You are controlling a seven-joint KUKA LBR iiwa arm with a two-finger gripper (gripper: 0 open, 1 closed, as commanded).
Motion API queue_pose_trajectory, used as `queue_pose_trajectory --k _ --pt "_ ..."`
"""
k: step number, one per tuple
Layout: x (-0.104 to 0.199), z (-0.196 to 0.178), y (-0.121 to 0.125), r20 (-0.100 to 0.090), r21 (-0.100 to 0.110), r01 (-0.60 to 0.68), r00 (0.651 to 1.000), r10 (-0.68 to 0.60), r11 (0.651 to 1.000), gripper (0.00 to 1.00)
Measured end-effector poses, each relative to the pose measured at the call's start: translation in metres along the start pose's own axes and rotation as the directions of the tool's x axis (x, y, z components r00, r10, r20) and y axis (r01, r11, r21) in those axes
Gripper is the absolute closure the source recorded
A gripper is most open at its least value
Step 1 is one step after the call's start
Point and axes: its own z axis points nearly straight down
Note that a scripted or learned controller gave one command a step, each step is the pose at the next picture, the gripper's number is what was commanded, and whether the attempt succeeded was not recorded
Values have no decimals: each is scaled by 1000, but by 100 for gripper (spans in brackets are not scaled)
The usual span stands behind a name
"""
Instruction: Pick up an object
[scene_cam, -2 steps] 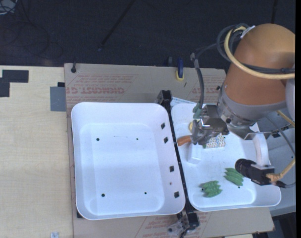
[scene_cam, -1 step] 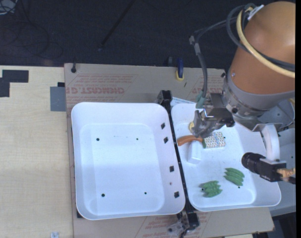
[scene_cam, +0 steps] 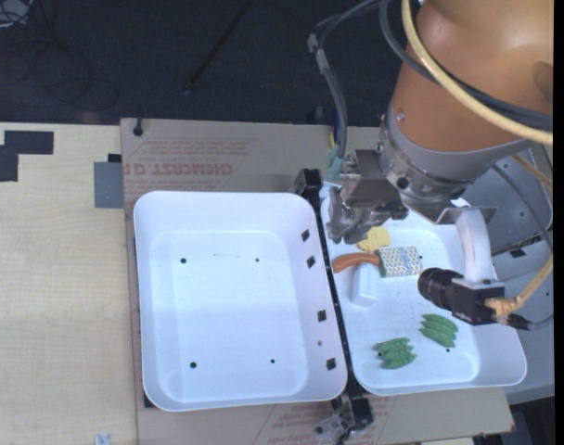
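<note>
Bench, far left: pale wood. There are black stepped patches at its 11 o'clock, with a grey square just to their right. A brown cardboard sheet with red print lies under both bins.

Left bin: white and shallow, with a few small dark dots on its floor. Its right wall meets the left wall of the right bin, and black clips sit along that seam.

Gripper: you will find it over the right bin's 11 o'clock corner, below the grey wrist and the orange band. Its tip is dark and blurred. You cannot tell whether it is released or clenched, or whether it touches anything.

Right bin contents, all lying on the floor:
- Carrot: orange, lying flat just at 6 o'clock of the gripper tip, with its green top pointing to 3 o'clock.
- Yellow piece: just beside the tip, at its 4 o'clock.
- Speckled block: at 3 o'clock of the carrot, against its green end.
- Small white piece: at 6 o'clock of the carrot, near it.
- First pea pod: green, toward the bin's 6 o'clock.
- Second pea pod: green, at 2 o'clock of the first and apart from it.
</note>
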Motion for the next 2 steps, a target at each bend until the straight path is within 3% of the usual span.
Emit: queue_pose_trajectory --k 1,2 --pt "7 20 9 3 7 -1 1000 1 1000 100" --pt "-30 34 -1 3 6 -9 1000 9 1000 100"
